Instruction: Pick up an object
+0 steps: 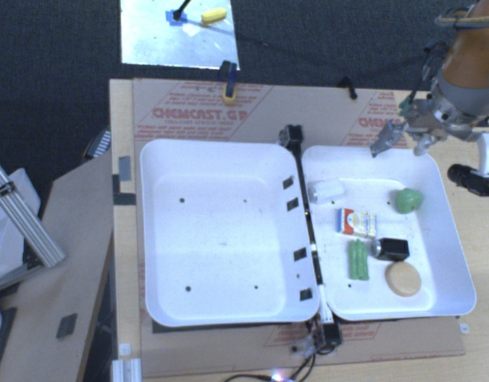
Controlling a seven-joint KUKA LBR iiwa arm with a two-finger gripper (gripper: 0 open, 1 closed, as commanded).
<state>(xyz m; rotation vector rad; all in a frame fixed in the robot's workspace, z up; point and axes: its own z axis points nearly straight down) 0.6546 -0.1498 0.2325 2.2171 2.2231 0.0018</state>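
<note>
Gripper (404,138) open, empty, over right bin's (459,270) far rim — green ball (408,200) lies nearest, just toward the camera

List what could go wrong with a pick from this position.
1. The red-and-white box, green stick, black block and tan disc lie crowded in the right bin; the jaws may nudge a neighbour.
2. The gripper hangs by that bin's far rim, so a straight descent could strike the rim.
3. The green ball might roll away.
</note>
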